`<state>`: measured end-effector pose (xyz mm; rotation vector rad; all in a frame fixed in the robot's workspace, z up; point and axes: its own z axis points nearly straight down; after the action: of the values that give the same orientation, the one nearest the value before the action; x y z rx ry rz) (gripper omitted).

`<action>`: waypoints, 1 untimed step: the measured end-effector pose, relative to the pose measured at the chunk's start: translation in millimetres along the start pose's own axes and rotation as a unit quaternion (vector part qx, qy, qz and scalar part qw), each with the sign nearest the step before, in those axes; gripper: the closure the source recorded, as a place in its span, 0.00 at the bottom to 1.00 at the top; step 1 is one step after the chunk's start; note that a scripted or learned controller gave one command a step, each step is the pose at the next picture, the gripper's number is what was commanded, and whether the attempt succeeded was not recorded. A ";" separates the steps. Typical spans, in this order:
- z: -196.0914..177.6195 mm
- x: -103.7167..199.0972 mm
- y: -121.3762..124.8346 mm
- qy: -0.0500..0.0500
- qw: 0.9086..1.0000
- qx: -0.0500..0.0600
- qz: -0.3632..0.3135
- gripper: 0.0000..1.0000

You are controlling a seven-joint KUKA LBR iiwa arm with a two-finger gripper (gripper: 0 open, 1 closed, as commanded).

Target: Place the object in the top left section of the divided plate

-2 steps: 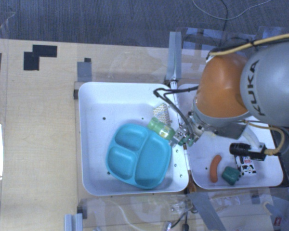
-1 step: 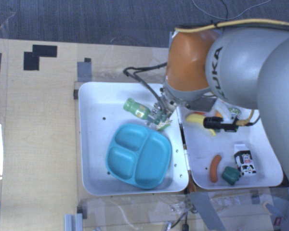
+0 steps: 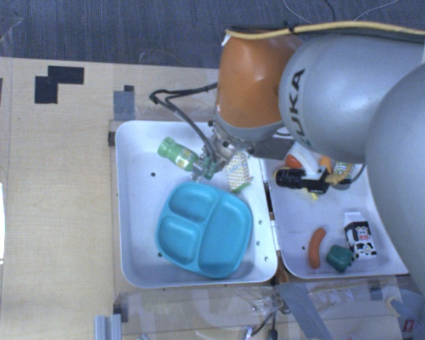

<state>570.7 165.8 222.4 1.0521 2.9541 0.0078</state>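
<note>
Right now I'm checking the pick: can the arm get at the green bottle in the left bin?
Probably yes. The gripper hangs right at the green bottle, which lies apart from the blue divided plate, with bare bin floor around it.

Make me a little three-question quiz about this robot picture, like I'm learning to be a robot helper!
1. True or false: the blue divided plastic plate lies in the left white bin.
2. Which bin holds the orange sausage-shaped toy? A) left B) right
3. Fill in: the green plastic bottle lies just ____ the plate in the picture, beside the gripper.

Key: 1 true; 2 B, the right white bin; 3 above.
</note>
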 end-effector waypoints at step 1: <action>2.3 62.0 -7.7 0.001 0.975 0.000 -0.221 1.00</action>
<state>517.9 199.1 219.8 0.3733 3.1141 0.0063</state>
